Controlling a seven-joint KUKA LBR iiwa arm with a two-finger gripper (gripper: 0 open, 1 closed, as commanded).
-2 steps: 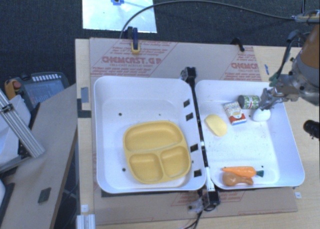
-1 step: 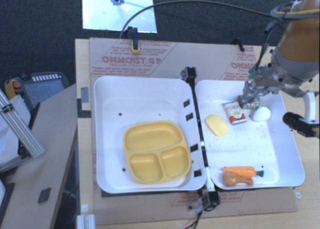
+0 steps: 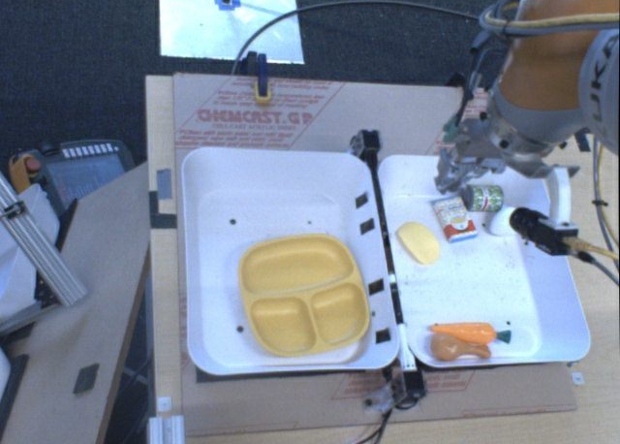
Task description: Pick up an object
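Green-ended can (image 3: 483, 198) lies in the right bin (image 3: 542, 321), just beside the gripper (image 3: 451, 176), partly hidden by the arm; whether it is gripped cannot be told. Beside it sit a carton (image 3: 454, 218) and lemon (image 3: 418, 242). Carrot (image 3: 469, 333) lies near the front.

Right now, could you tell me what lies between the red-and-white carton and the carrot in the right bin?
Only bare white floor of the right bin, in the camera view, between the carton and the carrot.
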